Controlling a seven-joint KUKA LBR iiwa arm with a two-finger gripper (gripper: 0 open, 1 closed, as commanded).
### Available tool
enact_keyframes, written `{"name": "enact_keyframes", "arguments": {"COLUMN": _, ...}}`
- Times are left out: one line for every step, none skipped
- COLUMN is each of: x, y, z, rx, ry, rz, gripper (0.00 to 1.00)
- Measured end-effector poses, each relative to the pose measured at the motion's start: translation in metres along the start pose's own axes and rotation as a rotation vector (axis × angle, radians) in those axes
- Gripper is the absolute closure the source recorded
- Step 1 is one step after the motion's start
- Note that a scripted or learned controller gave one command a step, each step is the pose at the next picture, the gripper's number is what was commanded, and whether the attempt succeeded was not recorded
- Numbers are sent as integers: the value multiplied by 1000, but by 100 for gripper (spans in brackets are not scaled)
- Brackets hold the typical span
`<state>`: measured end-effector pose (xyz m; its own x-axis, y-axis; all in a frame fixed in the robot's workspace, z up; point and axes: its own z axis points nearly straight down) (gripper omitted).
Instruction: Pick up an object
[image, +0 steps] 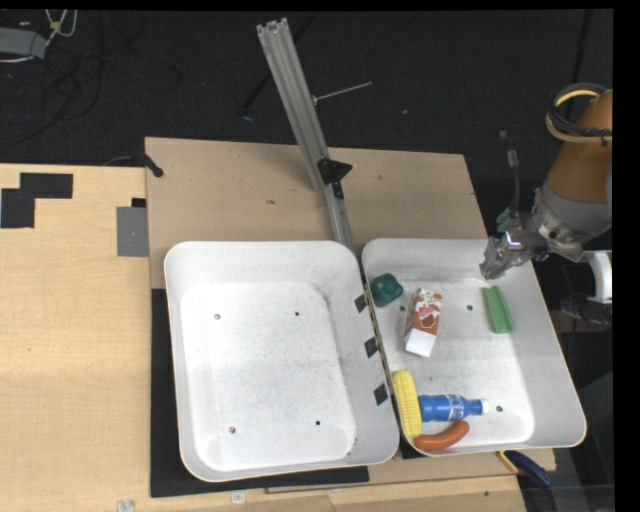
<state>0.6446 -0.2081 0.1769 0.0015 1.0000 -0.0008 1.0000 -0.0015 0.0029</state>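
I see the pincer (497, 262) poised over the upper right rim of the right bin (560, 400). I cannot tell how far it is open, and nothing shows in its hold.

The nearest candidate is the green block (498, 309), lying flat on the bin floor just below the pincer and apart from the other items. I judge it light and rigid; a grip across its narrow width should hold. The bin's right wall runs near it, so I would keep that side in mind on descent.

Alternatives:
- The red-and-white carton (425, 322), mid-bin, probably light and crushable.
- The dark green lump (386, 290), close to the divider wall.
- The yellow corn cob (405, 403), blue bottle (450, 407) and orange sausage (442, 436) crowd the lower edge, touching or nearly so; access there is poor.

The left bin (200, 300) on the worktop (240, 190) offers open room.
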Motion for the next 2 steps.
{"name": "enact_keyframes", "arguments": {"x": -7, "y": 1, "z": -63, "rx": -3, "ry": -2, "rz": 2, "gripper": 100}}
{"name": "enact_keyframes", "arguments": {"x": -8, "y": 1, "z": -116, "rx": -2, "ry": -1, "rz": -2, "gripper": 100}}
